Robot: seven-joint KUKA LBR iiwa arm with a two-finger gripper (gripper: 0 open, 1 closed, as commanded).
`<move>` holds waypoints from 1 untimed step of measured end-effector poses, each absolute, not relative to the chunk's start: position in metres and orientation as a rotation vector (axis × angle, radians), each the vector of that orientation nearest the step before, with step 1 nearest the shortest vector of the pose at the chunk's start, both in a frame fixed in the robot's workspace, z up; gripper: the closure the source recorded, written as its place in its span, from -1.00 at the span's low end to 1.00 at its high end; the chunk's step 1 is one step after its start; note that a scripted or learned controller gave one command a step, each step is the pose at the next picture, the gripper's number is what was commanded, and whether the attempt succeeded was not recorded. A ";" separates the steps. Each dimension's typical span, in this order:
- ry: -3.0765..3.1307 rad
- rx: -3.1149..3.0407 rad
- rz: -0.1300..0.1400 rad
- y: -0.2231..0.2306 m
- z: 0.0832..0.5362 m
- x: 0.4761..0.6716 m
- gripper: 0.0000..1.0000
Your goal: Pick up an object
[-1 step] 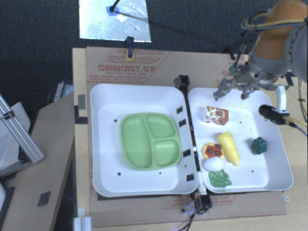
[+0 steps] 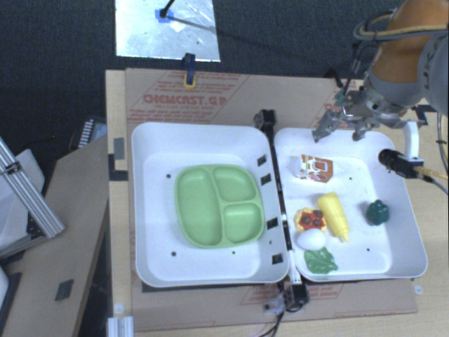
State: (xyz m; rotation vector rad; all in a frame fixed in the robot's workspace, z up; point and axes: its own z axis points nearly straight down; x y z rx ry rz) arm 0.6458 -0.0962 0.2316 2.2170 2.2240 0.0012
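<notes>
While my gripper (image 2: 342, 127) hangs over the far edge of the right bin (image 2: 407, 258), its two fingers spread apart with nothing between them, the stock reads as follows. Bins: two, white, side by side. Left bin (image 2: 151, 251): one green divided plate (image 2: 218, 206), three compartments, lying flat near the middle. Right bin: one red-and-white packet (image 2: 316, 168) toward the far side, nearest my fingers; one yellow corn cob (image 2: 334, 215) at the centre; one red-and-yellow item (image 2: 310, 220) touching its left side, too small to identify; one white egg-shaped piece (image 2: 311, 240) just nearer; one green leafy piece (image 2: 320, 260) by the near wall; one dark green pepper (image 2: 377, 213) apart on the right. My upper arm is cut off at the right edge. Open floor lies along the right bin's far side and near-right corner.
</notes>
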 end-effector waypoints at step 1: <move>2.225 2.220 -0.002 -0.096 0.170 0.651 -1.00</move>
